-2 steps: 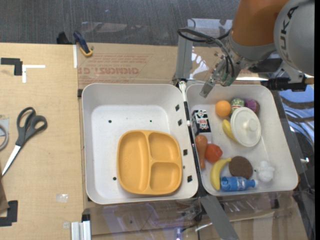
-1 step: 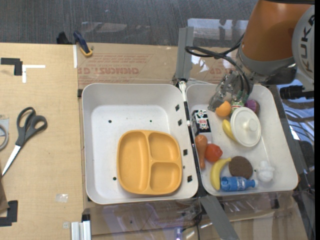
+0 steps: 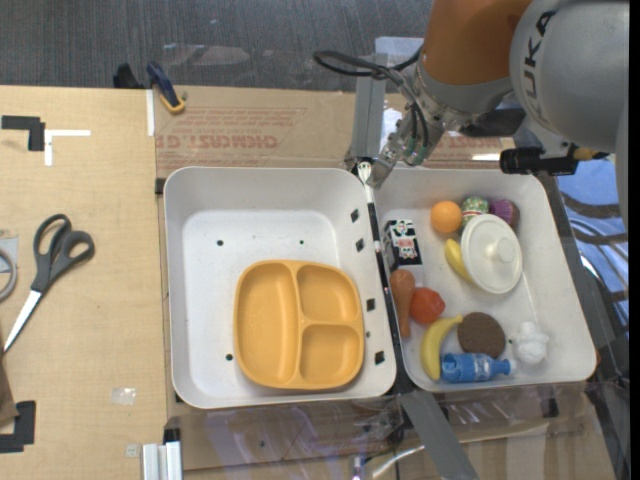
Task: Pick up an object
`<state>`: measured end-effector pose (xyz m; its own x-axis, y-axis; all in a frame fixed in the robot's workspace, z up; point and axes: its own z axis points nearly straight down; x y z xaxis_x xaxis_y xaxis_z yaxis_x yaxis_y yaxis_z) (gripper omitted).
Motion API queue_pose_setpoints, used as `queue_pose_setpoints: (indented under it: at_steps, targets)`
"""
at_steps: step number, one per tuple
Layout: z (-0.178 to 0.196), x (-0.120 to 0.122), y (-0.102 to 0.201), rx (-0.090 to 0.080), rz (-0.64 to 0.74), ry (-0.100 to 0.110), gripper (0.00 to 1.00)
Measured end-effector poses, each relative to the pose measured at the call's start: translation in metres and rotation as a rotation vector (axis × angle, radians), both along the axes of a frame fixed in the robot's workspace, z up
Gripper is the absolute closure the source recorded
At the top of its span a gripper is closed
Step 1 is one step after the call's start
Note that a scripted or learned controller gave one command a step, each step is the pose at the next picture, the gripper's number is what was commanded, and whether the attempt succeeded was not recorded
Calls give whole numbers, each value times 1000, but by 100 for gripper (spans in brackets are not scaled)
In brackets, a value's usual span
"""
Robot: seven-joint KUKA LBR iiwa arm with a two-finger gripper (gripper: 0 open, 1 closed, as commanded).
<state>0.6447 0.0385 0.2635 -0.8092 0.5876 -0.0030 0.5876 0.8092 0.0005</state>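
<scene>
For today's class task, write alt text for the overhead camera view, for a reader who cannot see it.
A grey and orange robot arm reaches in from the right, its gripper at the far rim between two white bins. The left bin holds a yellow divided plate; the right bin holds toy food, including an orange, a banana and a blue bottle. Scissors lie on the bench at left.

The grey arm with its orange band enters from the far right, wrist angled down and leftward. Its claw (image 3: 366,171) hangs low, tips pointing downward.
</scene>
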Motion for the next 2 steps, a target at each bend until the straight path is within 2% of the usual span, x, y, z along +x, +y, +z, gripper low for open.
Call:
queue_pose_setpoints:
  at_steps: [1, 2]
  targets:
    - [73, -3, -16, 0, -16, 0, 100]
    - [182, -4, -63, -1, 125, -1, 100]
